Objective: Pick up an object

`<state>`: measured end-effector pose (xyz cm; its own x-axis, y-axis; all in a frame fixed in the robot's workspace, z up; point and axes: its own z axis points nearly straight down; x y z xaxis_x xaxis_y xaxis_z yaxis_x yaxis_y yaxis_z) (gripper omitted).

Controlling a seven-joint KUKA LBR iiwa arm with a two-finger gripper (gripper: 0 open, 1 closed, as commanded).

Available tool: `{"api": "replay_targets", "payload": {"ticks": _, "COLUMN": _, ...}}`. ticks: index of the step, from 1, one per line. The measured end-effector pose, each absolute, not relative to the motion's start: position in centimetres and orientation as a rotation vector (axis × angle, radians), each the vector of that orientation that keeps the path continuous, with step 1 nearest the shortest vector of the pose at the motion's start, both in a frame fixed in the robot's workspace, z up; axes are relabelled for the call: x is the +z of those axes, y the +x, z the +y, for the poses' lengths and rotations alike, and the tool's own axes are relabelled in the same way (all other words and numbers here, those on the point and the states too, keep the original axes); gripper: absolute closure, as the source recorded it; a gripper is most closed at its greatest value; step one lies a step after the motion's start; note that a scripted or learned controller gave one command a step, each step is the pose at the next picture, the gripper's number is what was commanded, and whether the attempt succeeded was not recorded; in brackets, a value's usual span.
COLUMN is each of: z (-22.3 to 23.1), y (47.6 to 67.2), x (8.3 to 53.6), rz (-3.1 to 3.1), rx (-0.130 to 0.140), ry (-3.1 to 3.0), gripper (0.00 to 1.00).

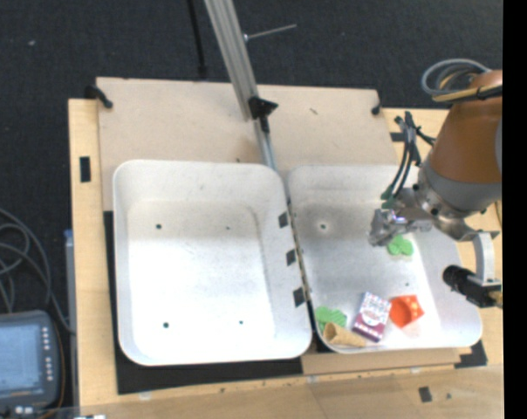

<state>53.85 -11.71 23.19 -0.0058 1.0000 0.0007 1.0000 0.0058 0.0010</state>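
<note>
The end effector (387,226) hangs over the right bin (333,201) — a green object (401,247) just beside it, a purple packet (372,316) and orange piece (405,311) farther toward the near rim.

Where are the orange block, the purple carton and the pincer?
orange block (406,311), camera view, its top face.
purple carton (373,316), camera view, middle of its front.
pincer (387,230), camera view, at its tips.

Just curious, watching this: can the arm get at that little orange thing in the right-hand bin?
Probably yes. The orange object lies uncovered near the right bin's front edge, apart from the purple packet, and the gripper hangs nearby above a green piece.
</note>
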Motion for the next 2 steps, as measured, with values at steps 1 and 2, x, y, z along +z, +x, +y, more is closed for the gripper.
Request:
{"api": "replay_targets", "payload": {"ticks": 1, "z": -7.3, "y": 53.5, "x": 24.1, "rz": 2.229, "rx": 0.004, "ry": 2.214, "gripper": 1.00}}
{"api": "replay_targets", "payload": {"ticks": 2, "z": -2.9, "y": 53.2, "x": 24.8, "rz": 2.230, "rx": 0.004, "ry": 2.214, "gripper": 1.00}}
